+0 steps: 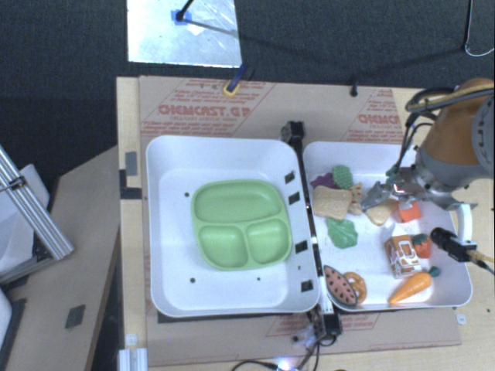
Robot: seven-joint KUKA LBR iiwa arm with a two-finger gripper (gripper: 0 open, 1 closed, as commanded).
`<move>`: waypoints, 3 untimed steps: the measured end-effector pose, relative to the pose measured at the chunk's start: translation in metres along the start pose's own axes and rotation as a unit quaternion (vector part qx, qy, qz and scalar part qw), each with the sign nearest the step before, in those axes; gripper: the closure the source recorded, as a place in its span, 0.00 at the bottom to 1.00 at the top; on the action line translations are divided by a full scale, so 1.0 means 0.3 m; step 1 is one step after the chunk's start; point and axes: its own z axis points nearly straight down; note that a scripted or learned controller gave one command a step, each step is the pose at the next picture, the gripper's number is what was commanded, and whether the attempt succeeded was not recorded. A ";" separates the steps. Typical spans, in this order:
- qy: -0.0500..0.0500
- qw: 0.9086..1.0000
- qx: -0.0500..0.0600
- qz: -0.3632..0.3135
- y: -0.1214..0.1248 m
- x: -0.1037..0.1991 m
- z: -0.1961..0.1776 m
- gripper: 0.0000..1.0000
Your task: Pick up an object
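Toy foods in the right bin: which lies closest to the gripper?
The tan bread slice, just left of the gripper; the carrot and watermelon slice lie farther off.

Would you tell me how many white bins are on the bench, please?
2: the left bin holds a green divided plate; the right bin holds the toy food, under the gripper.

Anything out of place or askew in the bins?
One thing: the watermelon slice sits at the right bin's near-left corner, leaning over the rim by the divider instead of lying flat inside. The green tray lies flat in the left bin. No spills or damage visible.
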 end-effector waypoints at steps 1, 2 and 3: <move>-0.001 1.000 -0.002 0.000 0.006 -0.002 0.114 0.00; -0.004 1.000 -0.007 0.000 0.015 -0.008 0.067 1.00; -0.001 1.000 -0.003 0.001 -0.014 -0.014 -0.109 1.00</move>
